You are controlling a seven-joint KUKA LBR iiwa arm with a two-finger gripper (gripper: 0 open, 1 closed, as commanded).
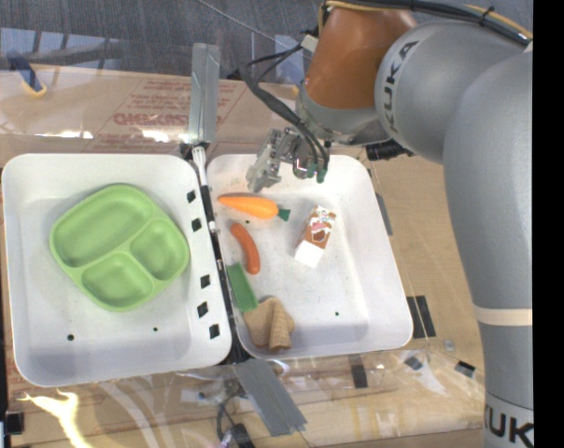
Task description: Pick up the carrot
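The small orange plastic carrot with a green stem end (250,207) lies crosswise at the far left of the right white bin (357,320). It looks light, stiff and smooth, likely slippery; mid-body across its width seems the best hold. The two-finger gripper (284,162) hovers just beyond it, fingers apart, empty.

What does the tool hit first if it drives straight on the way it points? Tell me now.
Probably the carrot. The tool hangs over the far end of the right bin, pointing down and slightly leftward, with the carrot just below its tip. Depth is unclear from this slanted view, so it could land on bin floor beside it.
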